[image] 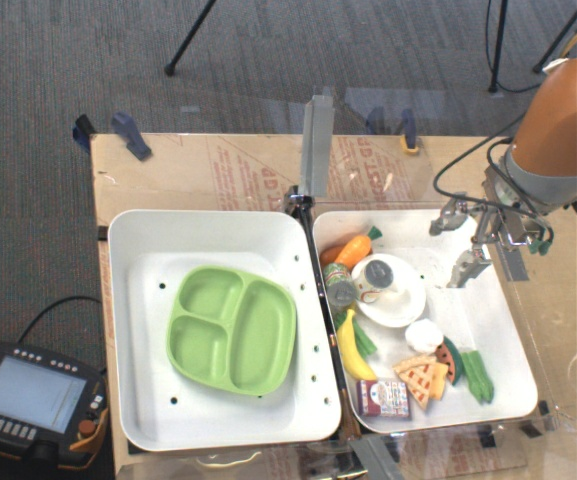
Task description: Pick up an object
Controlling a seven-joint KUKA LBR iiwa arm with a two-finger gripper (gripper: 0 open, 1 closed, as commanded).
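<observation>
- Two white bins sit side by side on the bench; the right bin (513,353) holds a jumble of toy food, the left bin (138,258) holds a green divided plate (233,330).
- Nearest the tool is a white saucer (393,303) with a white cup (376,274) on it, in the upper left part of the right bin.
- A banana (353,348) lies below the saucer, long axis running down the frame, tips bending right.
- A carrot (350,250) points to the upper right, against the bin's left wall, with a small can (339,283) just below it.
- Lower down sit a pizza slice (423,378), a watermelon wedge (454,360), a green pod (478,376) and a small carton (382,398).
- The gripper (473,258) hangs over the upper right of the right bin, right of the saucer, apart from everything; I cannot tell whether it is open or closed, and nothing shows in it.
</observation>
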